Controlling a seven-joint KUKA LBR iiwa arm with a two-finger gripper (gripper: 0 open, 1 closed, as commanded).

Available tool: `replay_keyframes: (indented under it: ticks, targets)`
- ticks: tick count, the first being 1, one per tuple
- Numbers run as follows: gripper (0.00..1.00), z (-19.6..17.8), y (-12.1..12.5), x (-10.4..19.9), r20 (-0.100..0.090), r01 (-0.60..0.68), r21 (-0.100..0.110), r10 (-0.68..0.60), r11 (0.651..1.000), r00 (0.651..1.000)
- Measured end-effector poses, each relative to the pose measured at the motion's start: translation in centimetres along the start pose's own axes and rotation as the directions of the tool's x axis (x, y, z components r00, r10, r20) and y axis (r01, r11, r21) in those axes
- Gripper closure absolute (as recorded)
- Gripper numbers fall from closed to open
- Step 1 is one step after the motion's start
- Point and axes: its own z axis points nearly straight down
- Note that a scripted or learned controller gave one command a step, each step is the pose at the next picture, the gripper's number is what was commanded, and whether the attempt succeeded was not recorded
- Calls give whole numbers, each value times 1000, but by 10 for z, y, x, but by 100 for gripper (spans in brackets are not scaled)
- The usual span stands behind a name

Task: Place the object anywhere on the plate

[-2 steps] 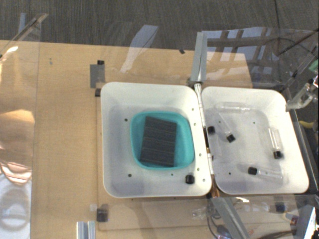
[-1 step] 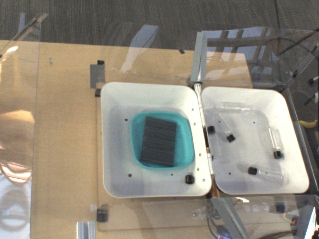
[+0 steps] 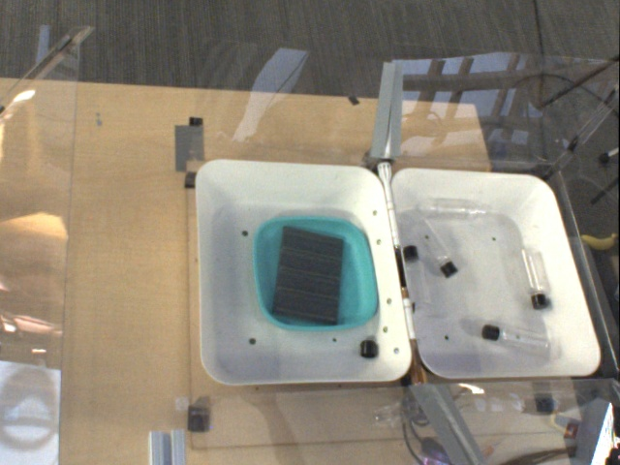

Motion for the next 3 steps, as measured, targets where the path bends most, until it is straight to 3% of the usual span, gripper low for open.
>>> replay_keyframes:
  ticks: [1,3]
  targets:
    - [0,0,5,-3,0,-127,0,127,992,992]
    - [0,0,5,-3,0,-342,0,342,940,940]
